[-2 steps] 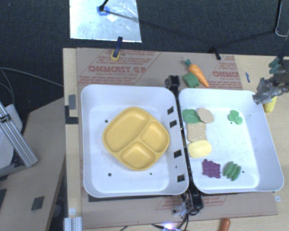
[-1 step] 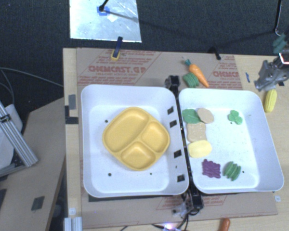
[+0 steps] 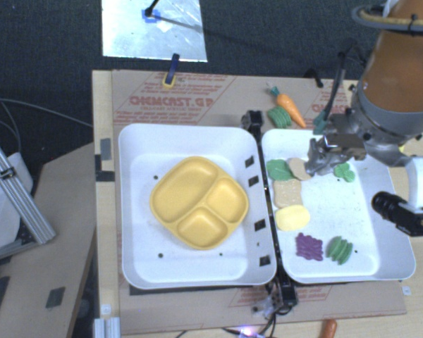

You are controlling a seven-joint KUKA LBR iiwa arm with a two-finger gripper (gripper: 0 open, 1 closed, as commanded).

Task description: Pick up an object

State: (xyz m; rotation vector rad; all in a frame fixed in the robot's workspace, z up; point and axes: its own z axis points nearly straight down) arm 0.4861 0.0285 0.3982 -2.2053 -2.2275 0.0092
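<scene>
The gripper hangs low just right of the tan toy slice, probably lining up a grasp; I cannot tell its state.

Grey arm w/ orange band reaching in from right of view, filling upper right corner; orange section uppermost, grey wrist below it, angled down and to the left; gripper at lower left end of wrist, metal, pointing down-left; fingers too small and blurred to judge; black part sticking out below the wrist at right.
</scene>
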